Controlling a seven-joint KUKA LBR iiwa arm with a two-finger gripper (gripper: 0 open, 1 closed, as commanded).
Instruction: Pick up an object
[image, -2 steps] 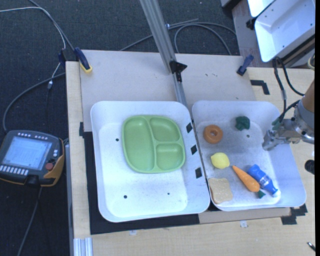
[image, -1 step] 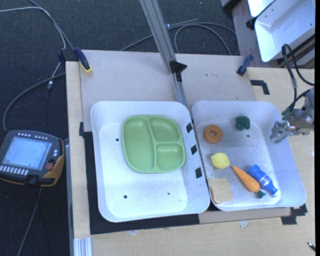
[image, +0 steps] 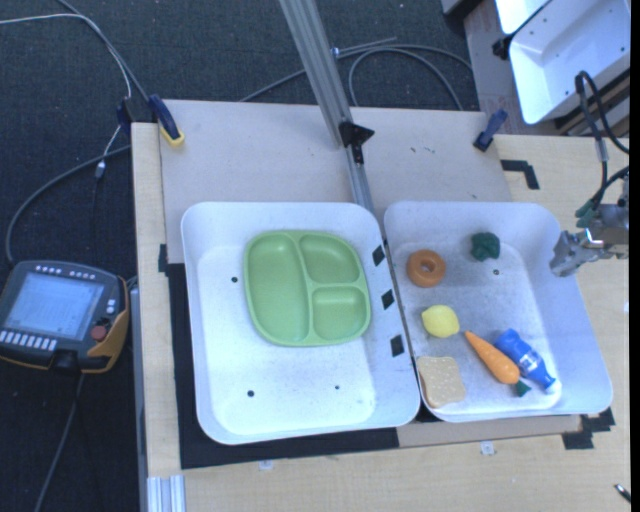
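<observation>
Overhead, slanted look at the bench (image: 250, 150): two shallow white bins side by side. Left bin (image: 290, 410) carries a green divided plate (image: 305, 288), three compartments, lying flat toward the bin's upper middle. Right bin (image: 575, 340) carries the loose items. Orange-brown doughnut (image: 427, 267) near the upper left of that bin; dark green lump (image: 485, 246), possibly toy broccoli, to its right, apart from it. Yellow lemon-like piece (image: 440, 321) below the doughnut. Carrot (image: 491, 358) lies on a diagonal, its upper end near the lemon, its lower end touching or just beside a blue bottle (image: 524, 360) that lies on its side. Slice of bread (image: 441, 380) sits flat at the bin's lower left corner, just beside the carrot. Gripper (image: 566, 254) comes in from the right, at the right bin's upper right rim, well apart from every item; too small and blurred to tell how it is set, and nothing is seen in it. Teach pendant (image: 60, 315) rests on the dark floor left of the bench.
</observation>
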